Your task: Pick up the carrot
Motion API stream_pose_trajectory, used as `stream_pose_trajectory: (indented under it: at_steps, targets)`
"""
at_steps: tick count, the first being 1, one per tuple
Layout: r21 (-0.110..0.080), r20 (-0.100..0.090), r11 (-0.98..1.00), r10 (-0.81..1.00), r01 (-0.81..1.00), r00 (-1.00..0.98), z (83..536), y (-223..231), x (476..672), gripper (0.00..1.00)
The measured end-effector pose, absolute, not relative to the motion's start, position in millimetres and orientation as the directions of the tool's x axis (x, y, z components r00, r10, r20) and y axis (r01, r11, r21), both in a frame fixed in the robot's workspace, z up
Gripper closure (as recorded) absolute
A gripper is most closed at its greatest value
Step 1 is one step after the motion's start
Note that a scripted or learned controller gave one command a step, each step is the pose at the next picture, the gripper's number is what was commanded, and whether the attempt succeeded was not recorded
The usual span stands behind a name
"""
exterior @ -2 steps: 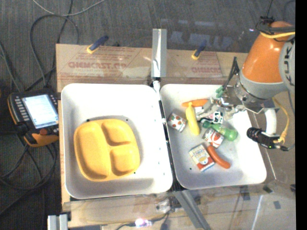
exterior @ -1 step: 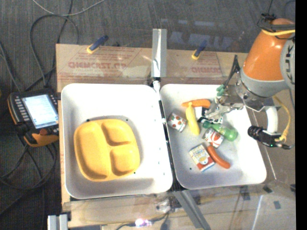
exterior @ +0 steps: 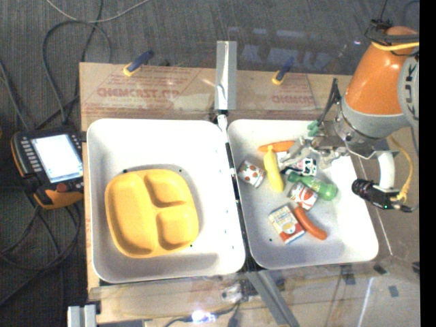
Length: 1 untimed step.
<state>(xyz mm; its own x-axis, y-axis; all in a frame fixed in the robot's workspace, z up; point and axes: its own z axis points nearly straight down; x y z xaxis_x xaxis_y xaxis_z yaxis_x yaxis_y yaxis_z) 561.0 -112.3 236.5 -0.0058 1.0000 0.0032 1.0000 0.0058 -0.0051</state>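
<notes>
Camera view: bench (exterior: pixel 136 90) of brown board, bearing two white bins, on dark floor with loose cables; handheld pendant (exterior: pixel 51 159) at left. Left bin (exterior: pixel 129 138) held yellow divided tray (exterior: pixel 153 211). Right bin (exterior: pixel 354 240) held carrot (exterior: pixel 276 146) near far wall, long axis roughly left-right, just beside banana (exterior: pixel 273 171); direction of tip unclear. Gripper (exterior: pixel 306 152) low over clutter right of carrot; finger state could not be determined.
</notes>
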Motion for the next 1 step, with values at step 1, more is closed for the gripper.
stream_pose_trajectory:
  at_steps: [1]
  targets:
    - [-0.002,-0.002,0.017,1.000,1.000,-0.017,210.9,-130.9,607.4,0.00]
